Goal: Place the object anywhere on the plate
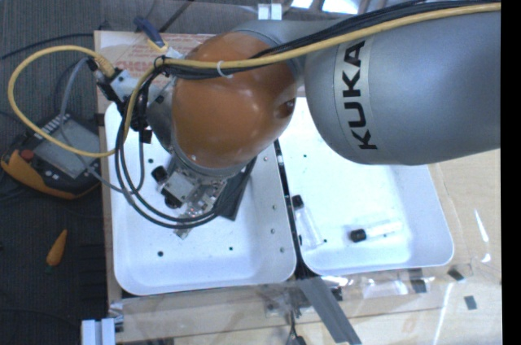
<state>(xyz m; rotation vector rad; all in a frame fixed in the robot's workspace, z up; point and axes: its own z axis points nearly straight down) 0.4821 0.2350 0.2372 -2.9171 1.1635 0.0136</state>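
Plainly you have nearly all of it ahead: your gripper [187, 209] hangs low in the bin [138, 262] beneath it, whether clenched or released I cannot tell, while the black-capped white marker [376, 232] lies well apart from it in the neighbouring bin [427, 205], not yet lifted.

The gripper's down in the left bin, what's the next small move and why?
Probably a short lift straight up. The gripper sits low in the left bin beside a dark flat piece, and I cannot tell whether it holds anything. The pen lies in the right bin. Rising would uncover what lies beneath.
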